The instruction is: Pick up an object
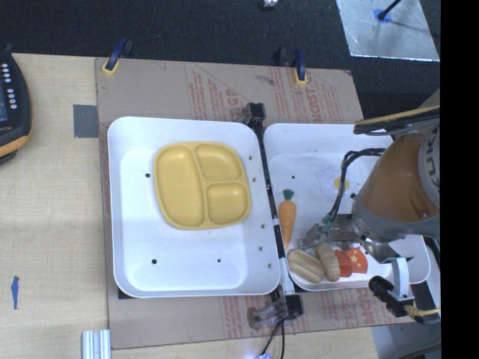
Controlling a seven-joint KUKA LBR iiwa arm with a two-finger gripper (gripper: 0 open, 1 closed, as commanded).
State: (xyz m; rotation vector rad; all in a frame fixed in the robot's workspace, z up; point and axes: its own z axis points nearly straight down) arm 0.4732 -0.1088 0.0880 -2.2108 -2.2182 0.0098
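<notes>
From the camera above the bench, we saw two white bins side by side on a brown cardboard sheet. The left bin (135, 223) held a yellow plate (202, 184) with three sections, lying flat near the top of the bin. The right bin (299, 144) held the toy food. A small orange carrot (287, 214) with a green top lay close to the wall between the two bins. Near the front of the right bin we saw two tan bread rolls (314, 262) side by side, and a red piece (350, 261) just beside them on the right. The grey arm with its orange band (397, 182) reached in from the right and hung over the right bin. The gripper (329, 232) sat low, just above the bread rolls and the red piece. We could not tell how wide it was, or if it had hold of anything. A black and orange box (11, 103) sat at the left edge of the bench.
</notes>
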